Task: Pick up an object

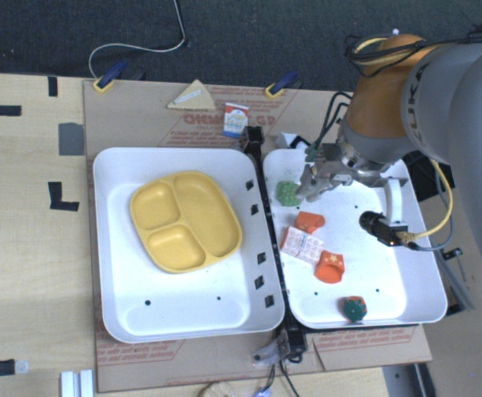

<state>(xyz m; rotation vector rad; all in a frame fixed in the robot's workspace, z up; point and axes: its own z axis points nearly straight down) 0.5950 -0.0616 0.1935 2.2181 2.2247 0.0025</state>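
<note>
1. While the desk [26,246] shows bare wood with a few black marks along its left side, a brown cardboard sheet [141,110] lies under both bins, held at its far edge by two blue-and-yellow clips [108,77].
2. On the cardboard behind the bins sit a pale triangular wedge [193,96] and, just to its right, a small red, white and blue carton [236,121].
3. The left bin [116,304] holds a yellow three-part plate [184,220], which lies near the bin's middle, turned at a slant.
4. A black divider [263,213] with small clips runs between the two bins.
5. The right bin [422,296] holds several small things: a green lump [287,193] near its far left side, an orange block [309,221] just below that, a pink-and-white packet [303,245] touching or nearly touching the block, an orange-red piece [330,268] beside the packet, and a green-and-red toy [355,308] near the front wall, apart from the rest.
6. The tool [317,182] hangs over the far left part of the right bin, just right of the green lump and above the orange block; I cannot tell how it is set, nor whether it touches anything.
7. The grey arm [439,98] with its orange band [381,98] reaches in from the right, with a black cable fitting [381,226] over the bin's right half.
</note>
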